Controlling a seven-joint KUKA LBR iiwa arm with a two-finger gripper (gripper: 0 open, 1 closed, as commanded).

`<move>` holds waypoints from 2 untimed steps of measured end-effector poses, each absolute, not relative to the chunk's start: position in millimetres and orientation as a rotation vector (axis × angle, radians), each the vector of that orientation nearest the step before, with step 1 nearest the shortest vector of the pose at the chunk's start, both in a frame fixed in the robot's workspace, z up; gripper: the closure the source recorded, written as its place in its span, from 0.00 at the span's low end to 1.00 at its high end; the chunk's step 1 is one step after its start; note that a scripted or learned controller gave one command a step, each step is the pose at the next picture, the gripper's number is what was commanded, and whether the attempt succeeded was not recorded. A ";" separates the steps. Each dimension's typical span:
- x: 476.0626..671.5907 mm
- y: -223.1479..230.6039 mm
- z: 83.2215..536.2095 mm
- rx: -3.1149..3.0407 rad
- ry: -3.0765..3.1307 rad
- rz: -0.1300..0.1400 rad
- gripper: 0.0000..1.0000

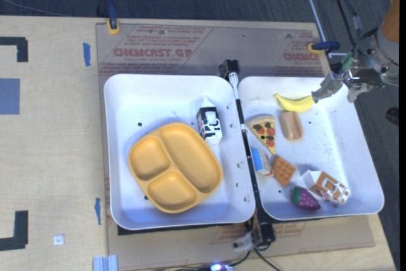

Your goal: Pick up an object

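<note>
Currently end effector hangs at 1 o'clock of right bin, finger state not discernible, tip just beside banana; risk: curved peel rolls away, grasp misses.

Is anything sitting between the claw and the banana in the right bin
Nothing visible. The claw hangs just right of the banana, at the back of the right bin, with bare white floor between them.
</note>
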State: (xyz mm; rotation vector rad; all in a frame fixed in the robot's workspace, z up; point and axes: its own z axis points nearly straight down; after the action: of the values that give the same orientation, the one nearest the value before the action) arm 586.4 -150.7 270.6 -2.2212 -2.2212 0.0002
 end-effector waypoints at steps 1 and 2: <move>541.4 -140.4 114.3 -2.220 -2.219 0.003 0.00; 533.2 -110.6 88.8 -2.229 -2.227 -0.005 0.00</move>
State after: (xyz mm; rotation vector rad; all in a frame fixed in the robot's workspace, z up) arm 533.2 -110.6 88.8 -2.2293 -2.2268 -0.0055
